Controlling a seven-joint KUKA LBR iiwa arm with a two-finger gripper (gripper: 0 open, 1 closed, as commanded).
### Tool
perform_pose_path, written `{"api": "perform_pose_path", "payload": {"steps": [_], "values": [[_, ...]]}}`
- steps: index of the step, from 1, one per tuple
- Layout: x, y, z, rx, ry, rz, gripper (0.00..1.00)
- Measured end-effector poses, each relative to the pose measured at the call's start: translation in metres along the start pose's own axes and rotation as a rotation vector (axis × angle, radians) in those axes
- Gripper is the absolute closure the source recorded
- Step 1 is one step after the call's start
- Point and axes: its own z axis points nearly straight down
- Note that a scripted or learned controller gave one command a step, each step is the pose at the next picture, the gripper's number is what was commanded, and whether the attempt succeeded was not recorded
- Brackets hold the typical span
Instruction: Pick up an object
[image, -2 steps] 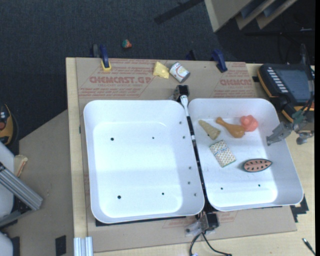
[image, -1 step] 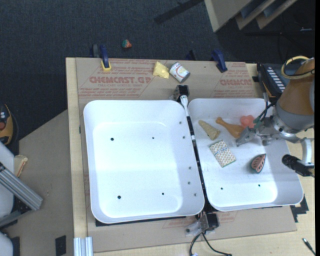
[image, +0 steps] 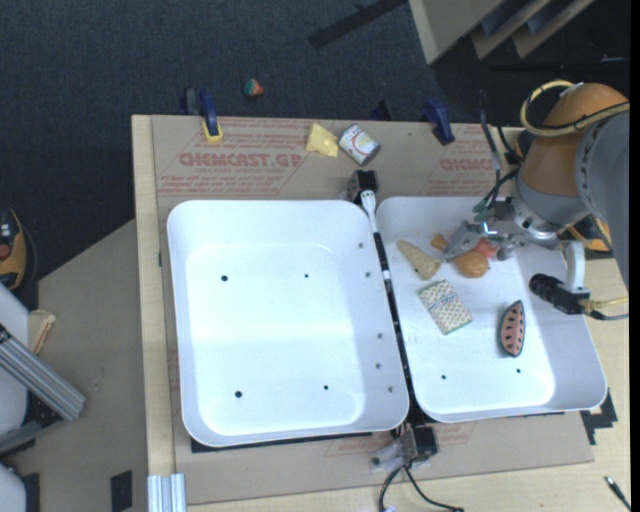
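Note:
The right bin (image: 560, 385) holds several small things: a tan wedge (image: 420, 258), a small orange piece (image: 440, 242), a round orange object (image: 473, 265), a patterned square pad (image: 445, 306) and a watermelon-slice toy (image: 512, 328). My gripper (image: 482, 238) is low over the bin's far part, right above the round orange object and close to the small orange piece. Its tips are hard to make out against those objects, and whether they touch them cannot be told. The grey arm (image: 575, 160) comes in from the right.
The left bin (image: 200, 240) sits beside the right one, with a black divider strip (image: 385, 290) between them. On the board behind the bins lie a yellow piece (image: 322, 140) and a small white box (image: 358, 144). Blue clamps (image: 209, 113) (image: 436, 120) stand at the back edge.

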Motion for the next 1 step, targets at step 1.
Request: {"api": "perform_pose_path", "payload": {"steps": [1], "values": [[-0.0022,-0.0026,-0.0110,0.005,-0.001,0.002,1.00]]}}
